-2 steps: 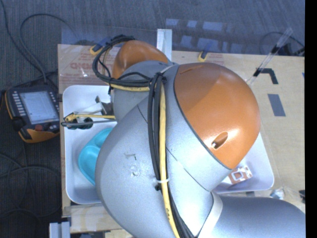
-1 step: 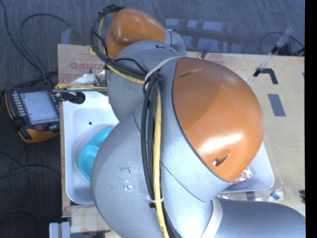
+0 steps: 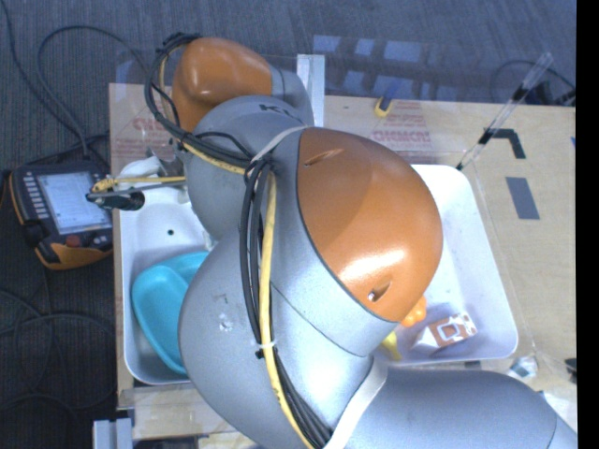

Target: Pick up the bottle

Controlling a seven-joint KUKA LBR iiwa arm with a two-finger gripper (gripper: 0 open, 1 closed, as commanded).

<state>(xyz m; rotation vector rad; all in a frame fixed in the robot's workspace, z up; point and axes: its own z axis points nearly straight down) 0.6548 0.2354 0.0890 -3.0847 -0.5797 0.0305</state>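
Note:
My grey and orange arm (image 3: 318,251) covers most of the view and hides large parts of both bins. Its wrist end reaches over the far corner of the left bin (image 3: 154,227), where the gripper (image 3: 157,171) sits mostly behind the arm's own body and cables. A light blue curved plastic thing (image 3: 161,311) lies in the near part of the left bin, below the gripper and apart from it. I cannot pick out which thing is the bottle.
The right bin (image 3: 477,251) holds a small orange and white box (image 3: 451,329), an orange thing (image 3: 414,311) and a yellow thing (image 3: 389,346) at its near edge, partly under the arm. A teach pendant (image 3: 61,209) lies on the floor to the left of the bench.

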